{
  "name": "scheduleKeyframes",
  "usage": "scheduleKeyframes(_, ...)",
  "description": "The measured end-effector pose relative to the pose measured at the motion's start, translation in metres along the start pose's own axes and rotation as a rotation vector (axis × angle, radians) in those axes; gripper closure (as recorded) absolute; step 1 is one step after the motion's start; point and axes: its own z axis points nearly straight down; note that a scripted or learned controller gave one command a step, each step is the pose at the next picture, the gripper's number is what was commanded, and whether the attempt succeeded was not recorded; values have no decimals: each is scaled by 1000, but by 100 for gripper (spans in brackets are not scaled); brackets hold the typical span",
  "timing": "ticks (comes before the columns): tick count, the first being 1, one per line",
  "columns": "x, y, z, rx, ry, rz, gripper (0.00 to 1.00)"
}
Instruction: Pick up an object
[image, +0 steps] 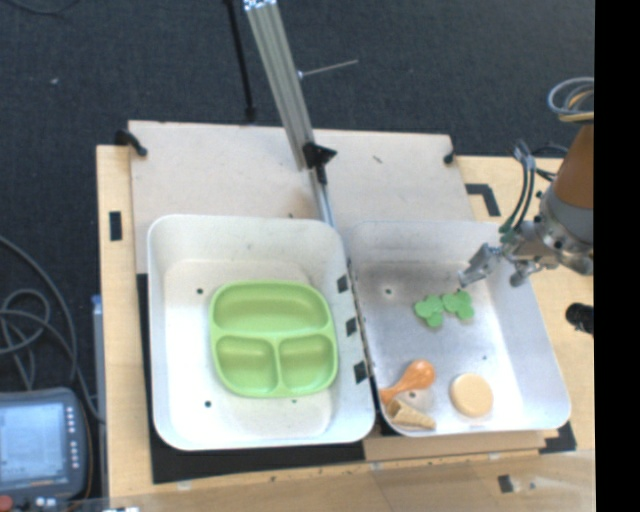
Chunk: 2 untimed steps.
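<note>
In the right bin (520, 340) lie a green clover-shaped piece (444, 308), an orange spoon-like piece (412, 379), a small tan cone (411, 412) and a round cream disc (472, 395). My gripper (499, 270) hangs over the bin's upper right part, just up and right of the green piece. It is open, its fingers are spread apart, and nothing sits between them. One finger (479, 265) points toward the green piece without touching it.
The left bin (175, 300) holds a light green divided plate (272, 338). A slanted metal pole (288, 90) rises from behind the divide between the bins. The bench edge and a dark floor surround everything.
</note>
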Motion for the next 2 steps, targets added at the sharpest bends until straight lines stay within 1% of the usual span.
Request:
scheduleKeyframes(1,8,-3,59,2,1,1,0)
scheduleKeyframes(2,6,-1,108,-7,-1,5,0)
